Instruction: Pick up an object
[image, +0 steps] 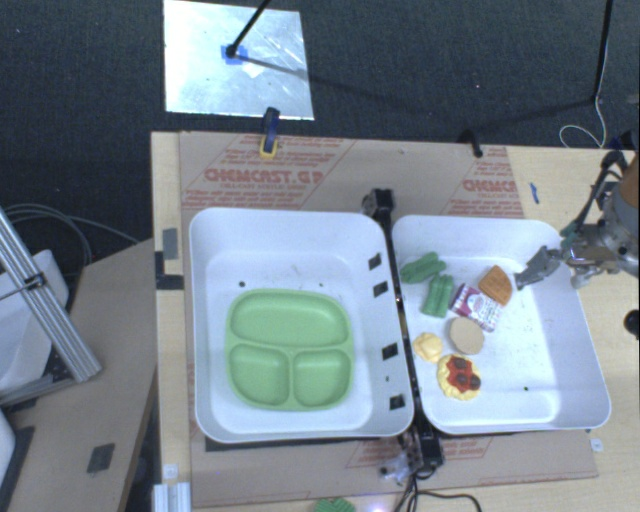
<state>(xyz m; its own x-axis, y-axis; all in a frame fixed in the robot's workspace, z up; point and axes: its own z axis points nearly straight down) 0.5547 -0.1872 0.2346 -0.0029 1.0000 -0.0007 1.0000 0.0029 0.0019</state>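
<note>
The right bin (560, 400) holds several toy foods. Two green pieces (422, 267) (438, 296) lie at its upper left. Beside them are a purple-and-white packet (476, 306), an orange-brown slice (495, 285), a round beige disc (465, 335), a small yellow piece (428, 347) and a yellow piece with red topping (459, 377). My gripper (552, 275) hangs over the bin's upper right, just right of the orange-brown slice. It is open, with nothing between its fingers.
The left bin (210, 300) holds a green divided plate (290, 347). A black divider (392, 300) runs between the two bins. The bins rest on a cardboard sheet (300, 175). The arm comes in over the right bin's far right rim.
</note>
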